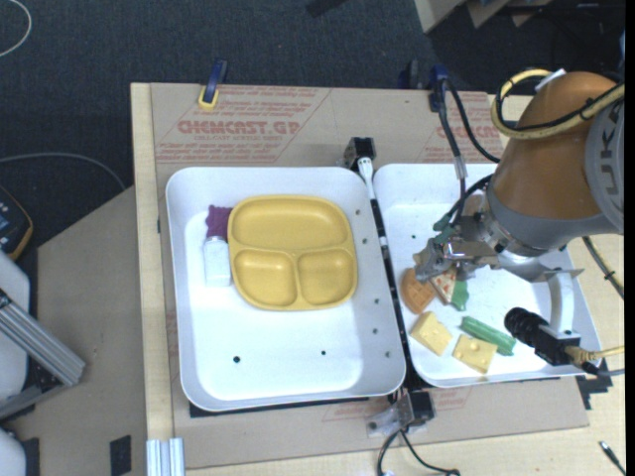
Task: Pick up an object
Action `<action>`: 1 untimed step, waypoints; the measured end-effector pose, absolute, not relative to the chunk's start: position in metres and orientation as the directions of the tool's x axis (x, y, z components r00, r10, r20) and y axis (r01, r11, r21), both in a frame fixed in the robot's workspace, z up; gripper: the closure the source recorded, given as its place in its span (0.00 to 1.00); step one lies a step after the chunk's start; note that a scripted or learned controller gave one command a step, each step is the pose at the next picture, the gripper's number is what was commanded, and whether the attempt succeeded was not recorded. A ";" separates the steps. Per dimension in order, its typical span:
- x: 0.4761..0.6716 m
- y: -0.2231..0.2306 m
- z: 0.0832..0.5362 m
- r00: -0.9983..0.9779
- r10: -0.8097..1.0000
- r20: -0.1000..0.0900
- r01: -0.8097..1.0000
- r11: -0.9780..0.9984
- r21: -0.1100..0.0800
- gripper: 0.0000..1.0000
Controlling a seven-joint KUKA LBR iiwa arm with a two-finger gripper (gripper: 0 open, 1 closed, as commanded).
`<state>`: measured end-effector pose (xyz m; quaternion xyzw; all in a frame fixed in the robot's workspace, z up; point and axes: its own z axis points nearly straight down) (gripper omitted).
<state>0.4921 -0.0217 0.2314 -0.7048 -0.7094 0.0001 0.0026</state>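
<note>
Gripper low over the food cluster by the right bin's left wall.

Gripper [444,258] sits directly above the orange-brown food piece [418,290], which lies just toward the bin's front-left corner from the tool; whether it is clenched or released cannot be told, so no grasp is confirmed. Right bin [412,194] count: one orange-brown piece, two yellow blocks [433,332], one green piece [487,333] with its long axis running toward the front-right corner. Left bin [263,365] count: one yellow divided tray [293,250], one purple item [218,219], one white item [216,261], both touching the tray's left edge.
</note>
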 end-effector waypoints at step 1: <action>0.495 0.033 0.236 -0.007 1.000 0.002 1.000 0.007 0.001 1.00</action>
